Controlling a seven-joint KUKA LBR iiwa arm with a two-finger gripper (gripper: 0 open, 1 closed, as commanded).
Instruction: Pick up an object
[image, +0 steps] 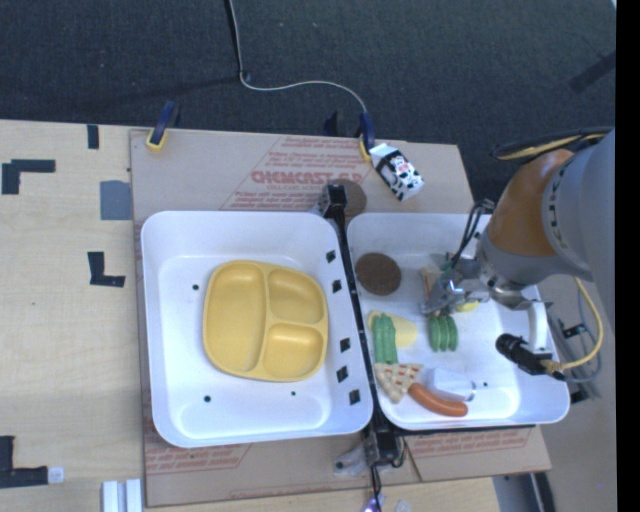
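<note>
**Two white bins: a tray in one, toy food in the other**

The left bin (160, 300) is the bigger container in view, and it holds a single large thing: a yellow divided tray (265, 320) with three compartments, lying flat near the bin's middle. Nothing lies in the tray's compartments.

The right bin (540, 400) sits just beside it, the two sharing a dark divider down the middle. The grey arm (560, 215) with its orange band reaches over this bin from the right, and the gripper (440, 292) hangs low over the bin's upper middle. Whether its fingers are spread or pressed together cannot be told from this slant, and nothing shows plainly pinched between them.

The things to pick lie in the right bin. A round brown patty (379, 273) rests near the divider, left of the gripper. Below it lies a green pea pod (384, 338) touching a yellow piece (405, 331). A second green vegetable (443, 331) lies just beneath the gripper. Lower down sit a pizza slice (397, 380) and, beside it, a red sausage (438, 401).
</note>
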